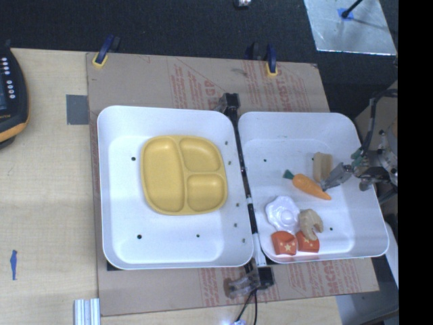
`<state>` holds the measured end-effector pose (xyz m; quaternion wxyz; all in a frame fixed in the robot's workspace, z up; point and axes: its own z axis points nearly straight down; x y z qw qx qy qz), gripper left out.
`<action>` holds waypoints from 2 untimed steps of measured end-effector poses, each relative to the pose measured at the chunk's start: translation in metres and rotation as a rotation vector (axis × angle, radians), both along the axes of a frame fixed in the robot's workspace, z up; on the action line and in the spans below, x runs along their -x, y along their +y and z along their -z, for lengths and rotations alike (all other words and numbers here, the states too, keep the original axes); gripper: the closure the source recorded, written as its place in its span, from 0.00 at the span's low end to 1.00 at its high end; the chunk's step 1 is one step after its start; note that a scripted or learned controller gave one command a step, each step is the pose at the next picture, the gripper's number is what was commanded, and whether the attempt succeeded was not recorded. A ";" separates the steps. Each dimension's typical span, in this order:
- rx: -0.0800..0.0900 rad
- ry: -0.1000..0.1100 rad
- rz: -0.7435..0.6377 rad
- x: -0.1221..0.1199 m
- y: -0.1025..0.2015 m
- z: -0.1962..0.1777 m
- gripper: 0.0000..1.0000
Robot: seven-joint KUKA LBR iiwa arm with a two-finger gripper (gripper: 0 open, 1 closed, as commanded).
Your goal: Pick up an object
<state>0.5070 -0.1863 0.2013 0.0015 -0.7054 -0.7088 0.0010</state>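
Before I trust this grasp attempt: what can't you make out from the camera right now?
- Gripper, camera view: small and blurred beside the carrot; finger state and contact unreadable.
- Arm: cut off by the right edge.
- Tan block: partly hidden behind the gripper.
- Red item: too small to identify.

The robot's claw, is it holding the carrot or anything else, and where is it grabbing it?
Cannot be told. The gripper sits right at the carrot's right end, beside a tan block, but the view is too small to show a hold.
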 end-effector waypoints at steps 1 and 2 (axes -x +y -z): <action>-0.004 0.007 -0.005 -0.007 0.048 0.084 0.00; 0.002 -0.005 -0.002 -0.068 0.042 0.110 0.00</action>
